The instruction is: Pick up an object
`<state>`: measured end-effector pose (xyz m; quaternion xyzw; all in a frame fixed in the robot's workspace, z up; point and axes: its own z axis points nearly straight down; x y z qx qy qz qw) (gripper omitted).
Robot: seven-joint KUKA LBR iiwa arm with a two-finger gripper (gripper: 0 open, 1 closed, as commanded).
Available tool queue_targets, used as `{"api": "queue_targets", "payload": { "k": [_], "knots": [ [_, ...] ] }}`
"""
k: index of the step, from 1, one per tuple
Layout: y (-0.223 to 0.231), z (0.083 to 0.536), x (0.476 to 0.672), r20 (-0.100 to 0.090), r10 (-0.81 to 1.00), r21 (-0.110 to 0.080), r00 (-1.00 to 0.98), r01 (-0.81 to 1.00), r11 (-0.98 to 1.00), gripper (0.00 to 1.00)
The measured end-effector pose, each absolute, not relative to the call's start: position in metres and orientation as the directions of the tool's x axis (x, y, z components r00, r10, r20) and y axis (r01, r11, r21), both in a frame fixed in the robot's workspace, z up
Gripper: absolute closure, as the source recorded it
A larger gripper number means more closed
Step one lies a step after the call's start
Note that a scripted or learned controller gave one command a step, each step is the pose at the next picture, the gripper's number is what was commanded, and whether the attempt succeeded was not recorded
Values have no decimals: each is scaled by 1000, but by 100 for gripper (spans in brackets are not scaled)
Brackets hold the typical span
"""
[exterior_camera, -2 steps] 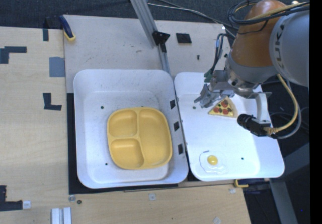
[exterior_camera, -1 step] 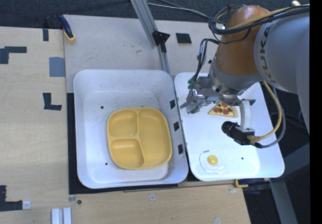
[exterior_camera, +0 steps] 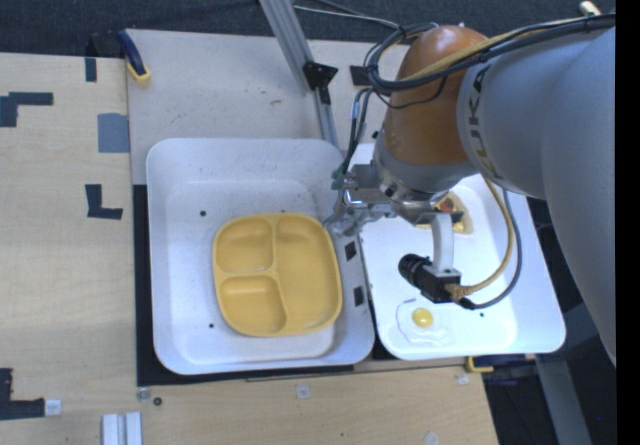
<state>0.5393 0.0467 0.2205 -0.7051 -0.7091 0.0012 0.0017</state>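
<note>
A yellow divided plate lies in the left white bin, and a toy fried egg lies in the right bin. The gripper hangs over the rims between them, near the plate; I cannot tell whether it is spread or closed.

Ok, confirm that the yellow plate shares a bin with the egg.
No, the plate lies in the view's left bin, the egg in the right bin.
</note>
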Motion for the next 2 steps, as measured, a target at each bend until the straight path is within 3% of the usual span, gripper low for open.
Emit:
{"api": "queue_targets", "payload": {
  "k": [1, 2],
  "knots": [
    [102, 229, 541, 1, 1000, -2, -8, 1000, 8, 100],
    [98, 228, 541, 0, 1000, -3, -3, 1000, 3, 0]
  ]
}}
